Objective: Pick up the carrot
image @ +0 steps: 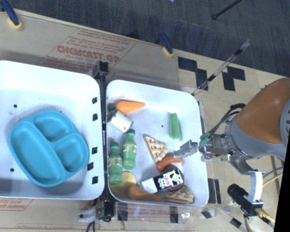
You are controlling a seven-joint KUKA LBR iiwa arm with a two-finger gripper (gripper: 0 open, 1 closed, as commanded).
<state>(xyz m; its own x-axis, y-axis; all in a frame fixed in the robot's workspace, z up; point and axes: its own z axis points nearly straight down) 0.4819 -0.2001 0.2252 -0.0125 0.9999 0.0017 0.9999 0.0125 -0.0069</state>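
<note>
From the overhead camera view, the carrot is lying near the right bin's far-left corner, its long axis running left-right. The claw is hovering well apart toward the right rim; whether it is spread I cannot tell.

text: "CHEMCAST GP" in red | on: brown protective sheet behind the bins | smaller print: illegible

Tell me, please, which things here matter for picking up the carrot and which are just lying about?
For the job: carrot; gripper.
Lying about: blue plate; green bottles; waffle; cucumber; sausage; cow-print carton.
</note>
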